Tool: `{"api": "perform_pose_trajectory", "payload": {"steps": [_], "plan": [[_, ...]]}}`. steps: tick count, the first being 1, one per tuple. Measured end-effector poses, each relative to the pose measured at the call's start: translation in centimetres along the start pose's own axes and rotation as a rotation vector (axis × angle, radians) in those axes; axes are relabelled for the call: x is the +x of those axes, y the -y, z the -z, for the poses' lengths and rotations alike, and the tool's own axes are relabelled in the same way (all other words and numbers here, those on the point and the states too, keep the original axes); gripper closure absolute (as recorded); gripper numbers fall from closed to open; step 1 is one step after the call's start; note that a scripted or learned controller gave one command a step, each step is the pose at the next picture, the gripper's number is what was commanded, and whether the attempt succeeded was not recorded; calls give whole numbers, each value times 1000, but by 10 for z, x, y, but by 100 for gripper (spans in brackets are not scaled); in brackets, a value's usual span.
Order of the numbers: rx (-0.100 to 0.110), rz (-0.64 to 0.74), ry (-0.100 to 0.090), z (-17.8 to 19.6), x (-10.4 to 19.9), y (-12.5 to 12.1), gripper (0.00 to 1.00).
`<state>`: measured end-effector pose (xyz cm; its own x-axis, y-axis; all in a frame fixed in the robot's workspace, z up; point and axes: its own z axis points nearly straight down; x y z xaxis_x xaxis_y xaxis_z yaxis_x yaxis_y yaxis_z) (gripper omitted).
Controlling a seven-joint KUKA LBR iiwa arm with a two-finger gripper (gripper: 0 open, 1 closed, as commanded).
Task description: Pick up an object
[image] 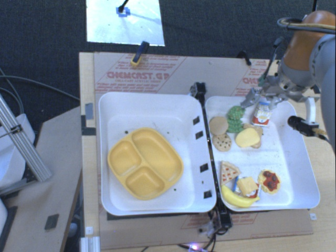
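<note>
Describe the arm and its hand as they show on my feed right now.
The arm is grey with a rounded orange band above the wrist. A thin dark cable loops beside it. The hand is small, grey metal, and a black part juts out below the wrist.

You see a grey arm (pixel 321 62) with a rounded orange band (pixel 308 41), thin cables looping above it, and a metallic gripper (pixel 265 94) below.

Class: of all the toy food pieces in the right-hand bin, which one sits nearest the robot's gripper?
The small white carton with the red label, at the bin's far edge, directly under the gripper. The green pieces lie beside it; every other piece lies nearer the camera.
</note>
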<state>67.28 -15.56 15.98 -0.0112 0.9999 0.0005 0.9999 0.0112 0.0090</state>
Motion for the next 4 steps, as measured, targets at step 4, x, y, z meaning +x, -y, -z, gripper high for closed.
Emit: {"api": "perform_pose_trajectory", "payload": {"steps": [4], "plan": [[3,-4,5,-73,73,186,0]]}}
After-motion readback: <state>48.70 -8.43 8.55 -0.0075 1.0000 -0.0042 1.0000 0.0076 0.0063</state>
